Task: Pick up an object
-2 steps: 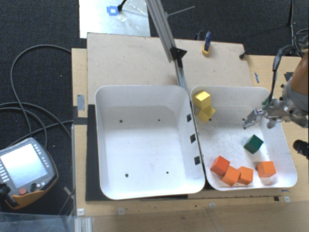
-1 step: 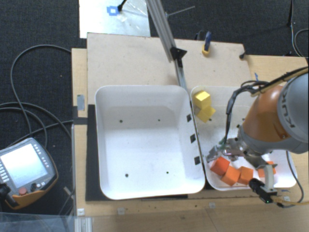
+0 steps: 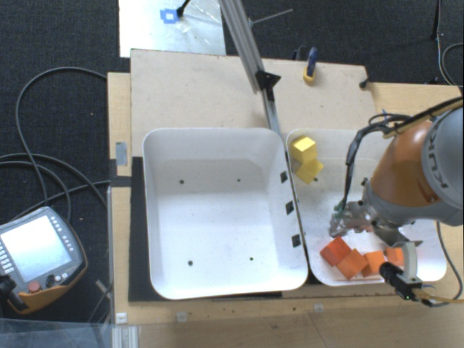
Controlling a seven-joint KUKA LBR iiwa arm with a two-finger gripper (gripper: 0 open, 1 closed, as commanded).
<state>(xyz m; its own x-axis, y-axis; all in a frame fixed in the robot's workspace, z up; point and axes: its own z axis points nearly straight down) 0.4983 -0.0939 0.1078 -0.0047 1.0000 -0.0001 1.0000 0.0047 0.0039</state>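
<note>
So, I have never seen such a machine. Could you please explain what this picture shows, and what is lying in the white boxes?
A single camera above the bench looks down at a slant. The grey and orange shape at the right is a robot arm; its end effector hangs low over the right bin, and I cannot tell whether it holds anything. That bin contains yellow blocks near its far end and orange blocks at its near end. The left bin sits beside it. On the floor at the left lies a handheld control tablet with cables.

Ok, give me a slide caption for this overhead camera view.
KUKA arm's gripper poised over orange blocks in the right bin.
</note>
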